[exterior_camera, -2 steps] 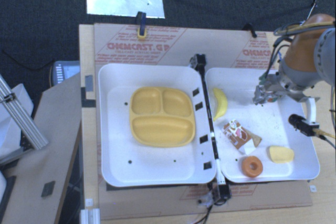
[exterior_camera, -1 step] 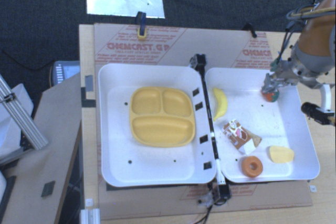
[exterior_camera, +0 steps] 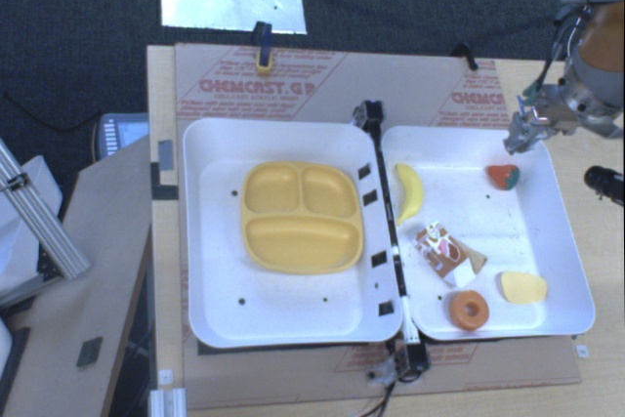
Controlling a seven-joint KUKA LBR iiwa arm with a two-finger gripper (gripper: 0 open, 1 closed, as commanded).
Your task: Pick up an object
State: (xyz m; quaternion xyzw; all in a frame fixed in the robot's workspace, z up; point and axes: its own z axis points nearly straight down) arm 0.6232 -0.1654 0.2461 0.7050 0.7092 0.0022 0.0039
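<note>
The right bin [exterior_camera: 566,239] holds a red strawberry [exterior_camera: 503,176] at its far right, a yellow banana [exterior_camera: 409,191] near the divider, a brown and white snack piece [exterior_camera: 447,252], an orange ring donut [exterior_camera: 469,310] and a yellow wedge [exterior_camera: 523,287]. My gripper [exterior_camera: 520,134] hangs over the bin's far right corner, just above and to the right of the strawberry, apart from it. Nothing shows between its tips.
The left bin [exterior_camera: 210,210] holds a yellow divided tray [exterior_camera: 301,216]. A black clip bar [exterior_camera: 384,220] runs between the bins. A yellow clamp [exterior_camera: 264,54] sits on the bench's far edge. The arm's wrist [exterior_camera: 596,63] stands over the right rim.
</note>
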